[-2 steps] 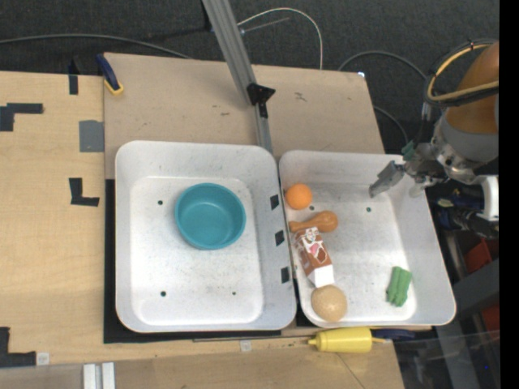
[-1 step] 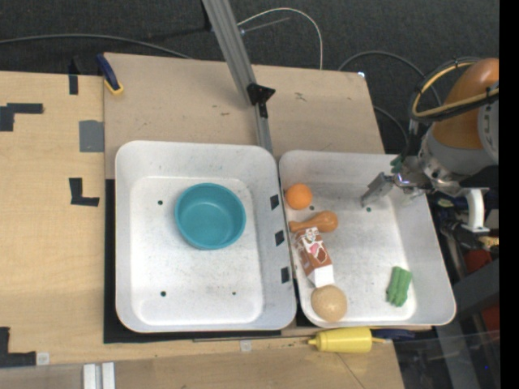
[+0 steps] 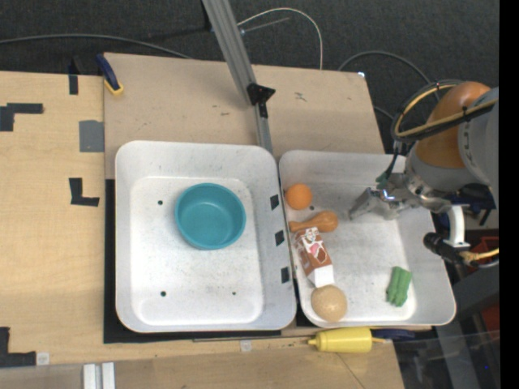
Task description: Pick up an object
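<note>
In the right bin (image 3: pixel 422 310), along its left wall: one orange ball (image 3: pixel 298 196), one small orange-brown gourd-shaped piece (image 3: pixel 318 221) just near of it, one red-and-white packet (image 3: pixel 314 256) lying lengthwise, and one tan ball (image 3: pixel 328 302) at the near corner. These four sit in a loose line down the bin's left side, close together, some possibly touching. One green piece (image 3: pixel 398 286) lies apart toward the near right, with bare floor around it.

In the left bin (image 3: pixel 130 298): one teal bowl (image 3: pixel 211 215), upright, roughly central, standing alone.

On the surface (image 3: pixel 178 96), near edge, outside the bins: one yellow bottle (image 3: pixel 345 340) lying on its side.

Gripper (image 3: pixel 375 202): over the far right part of the right bin, reaching in from the right, above bare bin floor. Nothing is visible between its fingers; how far apart they stand cannot be told from this angle.

Judgement: no object is picked yet. The green piece, being isolated, probably offers the easiest grasp; the crowded left row risks nudging neighbours.
</note>
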Available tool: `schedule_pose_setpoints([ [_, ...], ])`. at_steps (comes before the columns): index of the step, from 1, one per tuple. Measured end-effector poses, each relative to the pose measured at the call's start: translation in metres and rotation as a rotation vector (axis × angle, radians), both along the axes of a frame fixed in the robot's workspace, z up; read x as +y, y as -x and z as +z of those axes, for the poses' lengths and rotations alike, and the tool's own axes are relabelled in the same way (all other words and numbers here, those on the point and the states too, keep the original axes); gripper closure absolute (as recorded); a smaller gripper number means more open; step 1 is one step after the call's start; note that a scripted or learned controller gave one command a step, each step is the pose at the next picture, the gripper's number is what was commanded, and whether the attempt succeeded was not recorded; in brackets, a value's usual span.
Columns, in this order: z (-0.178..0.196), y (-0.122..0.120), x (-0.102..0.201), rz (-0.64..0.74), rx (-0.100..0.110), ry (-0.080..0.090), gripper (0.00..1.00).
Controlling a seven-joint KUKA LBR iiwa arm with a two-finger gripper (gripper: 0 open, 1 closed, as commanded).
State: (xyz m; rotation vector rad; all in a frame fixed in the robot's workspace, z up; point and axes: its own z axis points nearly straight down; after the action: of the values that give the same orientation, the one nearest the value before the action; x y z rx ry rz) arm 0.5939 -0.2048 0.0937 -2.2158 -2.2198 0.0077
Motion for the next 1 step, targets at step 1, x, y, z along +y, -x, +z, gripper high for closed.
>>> schedule_pose_setpoints([
  [1,0.0134,-0.0018,0.0004,0.002,-0.005,0.001,1.00],
])
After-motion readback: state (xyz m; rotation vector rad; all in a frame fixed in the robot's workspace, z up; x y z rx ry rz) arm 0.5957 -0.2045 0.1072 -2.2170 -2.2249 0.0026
